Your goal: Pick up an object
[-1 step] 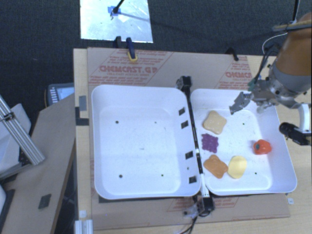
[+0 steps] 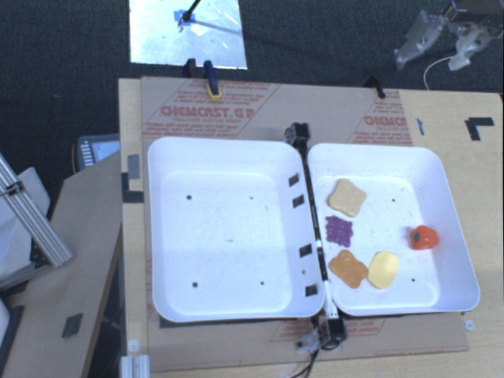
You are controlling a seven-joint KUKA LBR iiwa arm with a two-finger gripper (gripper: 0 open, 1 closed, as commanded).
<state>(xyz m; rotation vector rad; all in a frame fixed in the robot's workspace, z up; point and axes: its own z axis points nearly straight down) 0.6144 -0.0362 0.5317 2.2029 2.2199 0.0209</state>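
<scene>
The right shallow white plastic bin [image 2: 449,211] holds a tan bread-shaped piece [image 2: 346,198], a bumpy purple cluster [image 2: 339,230], an orange toast-like piece [image 2: 348,268], a smooth pale yellow piece [image 2: 383,270] and a glossy red-orange round piece [image 2: 423,238], all apart. The metal claw [image 2: 441,47] hangs open, holding nothing, beyond the table [image 2: 441,109].

A robotics lab bench is suggested: two shallow white plastic bins [image 2: 228,239] are clamped on printed brown cardboard sheeting [image 2: 260,109] (lettered CHEMCAST), with a silver aluminium extrusion rail [image 2: 31,223] alongside.
</scene>
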